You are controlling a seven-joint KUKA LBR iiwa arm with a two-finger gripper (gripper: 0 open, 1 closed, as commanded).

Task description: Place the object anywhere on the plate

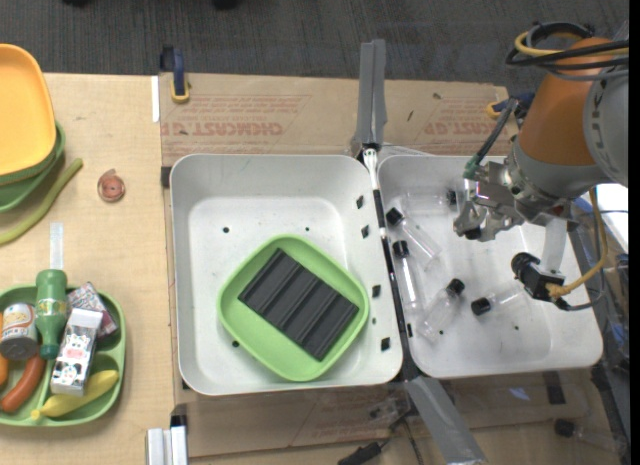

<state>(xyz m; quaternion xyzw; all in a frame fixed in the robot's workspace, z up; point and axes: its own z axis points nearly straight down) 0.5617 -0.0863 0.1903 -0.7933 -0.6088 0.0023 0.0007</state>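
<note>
A dark grey ribbed rectangular object (300,301) is seen lying on the green rounded plastic plate (236,282) in the left white bin (190,253). The two-finger gripper (478,215) is positioned above the right white bin (560,348), well apart from the plate; its state cannot be told.

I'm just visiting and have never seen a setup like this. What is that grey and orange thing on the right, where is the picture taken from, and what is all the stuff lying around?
The grey and orange thing is a robot arm. It reaches in from the right, and at its end is a gripper, a two-finger hand for picking things up. The picture comes from a single camera fixed above the bench, looking down at a slant.

Two shallow white bins sit side by side. The left bin holds a green plate with a dark ribbed slab lying on it. The right bin holds several small clear plastic pieces with black caps, and the gripper hangs over it. I cannot tell whether it holds anything.

On the table to the left are spare things: a green tray of toy food, and stacked yellow and green dishes.
</note>
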